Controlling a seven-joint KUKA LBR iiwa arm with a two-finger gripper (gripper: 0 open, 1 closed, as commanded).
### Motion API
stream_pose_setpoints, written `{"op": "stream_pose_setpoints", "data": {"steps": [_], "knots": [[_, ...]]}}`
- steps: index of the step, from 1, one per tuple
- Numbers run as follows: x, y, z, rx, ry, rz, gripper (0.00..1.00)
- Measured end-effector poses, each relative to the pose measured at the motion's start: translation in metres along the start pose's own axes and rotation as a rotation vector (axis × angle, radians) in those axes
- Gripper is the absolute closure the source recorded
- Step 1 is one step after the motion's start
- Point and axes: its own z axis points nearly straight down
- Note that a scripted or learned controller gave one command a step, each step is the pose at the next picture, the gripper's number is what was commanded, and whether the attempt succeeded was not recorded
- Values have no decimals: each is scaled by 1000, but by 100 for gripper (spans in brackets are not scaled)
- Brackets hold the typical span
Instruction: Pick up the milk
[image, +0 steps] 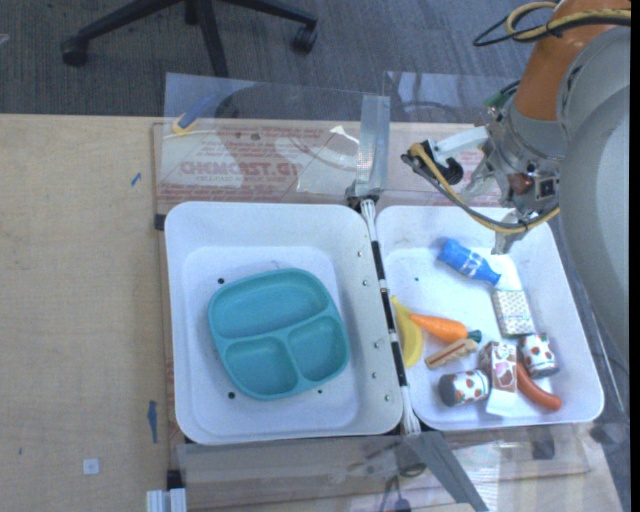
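1. Task object: the milk (499, 368) is judged to be the small white carton with dark red patches, lying in the near part of the right bin (583, 345). A second, similar carton (540, 352) lies just beside it on the right, so which of the two is meant cannot be told for certain
2. Neighbours: a small patterned can (462, 387) lies just left of the milk, an orange sausage (538, 392) runs along its near right side, and a speckled flat box (513, 311) lies just beyond it. A carrot (440, 325) and a blue bottle (466, 259) lie further towards the far side
3. Tool position: the gripper (512, 222) hangs at the far edge of the right bin, near the blue bottle and well apart from the milk
4. Tool state: how wide the gripper stands cannot be told from this view; nothing is seen held in it
5. Step in hand: approach. The milk is not yet reached and rests in the bin
6. Next move, as a judgement: travel towards the near side of the bin until centred over the milk, then descend with the opening aligned across the carton's narrow sides
7. Caution: the cluster is tight, so a descent off centre risks catching the sausage or the second carton instead
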Motion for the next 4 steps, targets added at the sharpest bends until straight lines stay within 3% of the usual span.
{"op": "stream_pose_setpoints", "data": {"steps": [1, 2, 3, 4], "knots": [[0, 0, 0, 0, 0, 0, 0], [14, -39, 39, 3, -6, -101, 0], [-14, 21, 51, 3, -5, -79, 0], [-13, 20, 41, 3, -7, -83, 100]]}}
